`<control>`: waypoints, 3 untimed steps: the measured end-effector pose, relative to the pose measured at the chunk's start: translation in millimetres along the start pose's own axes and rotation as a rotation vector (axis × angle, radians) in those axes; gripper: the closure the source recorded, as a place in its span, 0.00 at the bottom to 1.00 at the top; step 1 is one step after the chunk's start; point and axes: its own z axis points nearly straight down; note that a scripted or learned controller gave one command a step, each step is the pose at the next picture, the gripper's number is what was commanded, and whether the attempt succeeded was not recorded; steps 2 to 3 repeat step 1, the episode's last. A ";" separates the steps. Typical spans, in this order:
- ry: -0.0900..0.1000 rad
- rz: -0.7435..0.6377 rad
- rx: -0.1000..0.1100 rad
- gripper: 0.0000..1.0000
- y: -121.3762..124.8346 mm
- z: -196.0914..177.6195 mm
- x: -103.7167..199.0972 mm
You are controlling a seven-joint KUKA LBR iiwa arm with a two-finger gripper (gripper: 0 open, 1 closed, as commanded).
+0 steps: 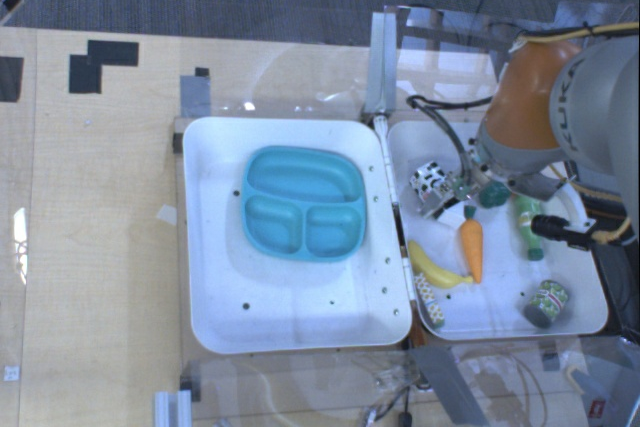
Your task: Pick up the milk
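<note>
Jaws' state impossible to tell under the arm (pixel 560 105) low over the right bin (pixel 590 320), gripper (pixel 468 187) just beside the milk (pixel 430 182) by the left wall, apt to nudge it away or catch the carrot (pixel 471 250).

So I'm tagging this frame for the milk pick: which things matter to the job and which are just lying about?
For the job:
milk carton
claw
right bin

Lying about:
carrot
banana
green bottle
can
blue divided plate
left bin
</note>
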 end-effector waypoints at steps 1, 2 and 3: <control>0.005 0.145 0.010 1.00 53.5 -101.8 43.1; 0.005 0.145 0.010 1.00 53.5 -101.8 43.1; 0.005 0.145 0.010 1.00 53.5 -101.8 43.1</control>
